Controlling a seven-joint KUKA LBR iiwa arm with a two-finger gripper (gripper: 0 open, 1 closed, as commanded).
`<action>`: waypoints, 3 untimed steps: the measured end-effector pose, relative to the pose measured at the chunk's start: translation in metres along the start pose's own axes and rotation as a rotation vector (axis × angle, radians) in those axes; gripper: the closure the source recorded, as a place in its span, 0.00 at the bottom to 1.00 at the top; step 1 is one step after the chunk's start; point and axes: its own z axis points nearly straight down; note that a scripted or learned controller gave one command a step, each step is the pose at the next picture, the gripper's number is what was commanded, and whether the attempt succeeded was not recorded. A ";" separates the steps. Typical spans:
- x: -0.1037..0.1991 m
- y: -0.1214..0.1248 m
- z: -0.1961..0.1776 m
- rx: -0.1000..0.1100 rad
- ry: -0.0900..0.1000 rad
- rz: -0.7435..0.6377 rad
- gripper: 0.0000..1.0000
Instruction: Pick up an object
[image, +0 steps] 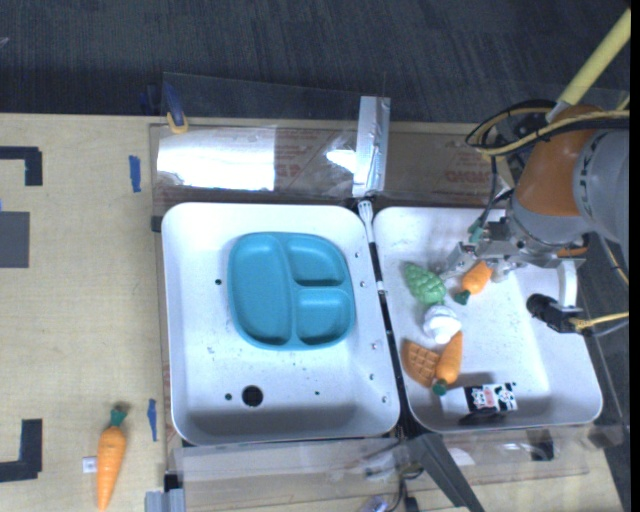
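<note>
Over the right bin (560, 385), your gripper (484, 262) sits clamped on a small orange carrot (474, 279), whose long axis slants down-left from the fingers. Just beyond it lie green toy (424, 283), white piece (440, 324) and waffle (421, 361).

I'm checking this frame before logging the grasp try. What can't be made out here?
- Pincer, camera view: the wrist hides its fingers, so its hold on the small carrot is unclear.
- Arm: cut off by the right edge.
- White item: too small to identify.
- Black-and-white box: print too small to read.
</note>
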 end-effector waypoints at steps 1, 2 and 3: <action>0.000 0.001 -0.012 -0.004 0.000 0.001 1.00; -0.019 -0.036 -0.022 0.002 0.000 0.048 1.00; 0.070 0.005 -0.153 -0.014 0.002 0.137 1.00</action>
